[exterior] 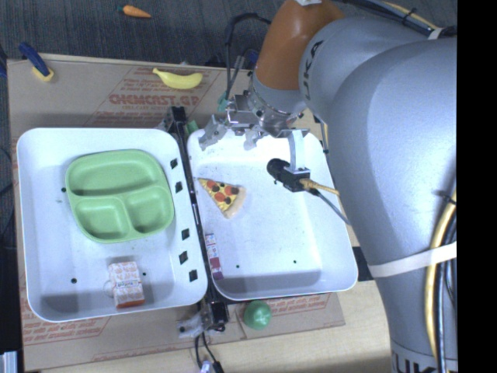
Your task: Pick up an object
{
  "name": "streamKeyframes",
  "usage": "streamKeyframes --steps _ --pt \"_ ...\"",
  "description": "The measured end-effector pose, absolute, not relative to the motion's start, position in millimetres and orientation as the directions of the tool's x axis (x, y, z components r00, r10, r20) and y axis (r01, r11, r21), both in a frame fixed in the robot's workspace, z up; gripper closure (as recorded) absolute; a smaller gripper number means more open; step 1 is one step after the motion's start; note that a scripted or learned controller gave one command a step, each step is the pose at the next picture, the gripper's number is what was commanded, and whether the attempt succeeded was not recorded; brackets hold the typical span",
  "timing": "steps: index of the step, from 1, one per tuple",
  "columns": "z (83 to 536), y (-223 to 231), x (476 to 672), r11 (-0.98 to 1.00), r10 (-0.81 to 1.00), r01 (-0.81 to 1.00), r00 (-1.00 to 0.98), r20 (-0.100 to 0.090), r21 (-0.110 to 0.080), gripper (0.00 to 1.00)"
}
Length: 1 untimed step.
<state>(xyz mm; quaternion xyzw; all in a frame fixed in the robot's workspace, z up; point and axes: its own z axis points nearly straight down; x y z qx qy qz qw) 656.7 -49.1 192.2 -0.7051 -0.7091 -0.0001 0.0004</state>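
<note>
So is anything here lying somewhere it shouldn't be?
Yes, several toys lie outside the bins: a banana on the cardboard behind them, a green ball at the front edge, a carrot on the floor beyond. The pizza slice sits in the right bin.
</note>
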Motion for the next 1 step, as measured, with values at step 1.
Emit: streamKeyframes --steps 1 --pt "192.1 -49.1 656.7 0.006 1.0 1.0 -0.006 0.001 0.0 0.0"
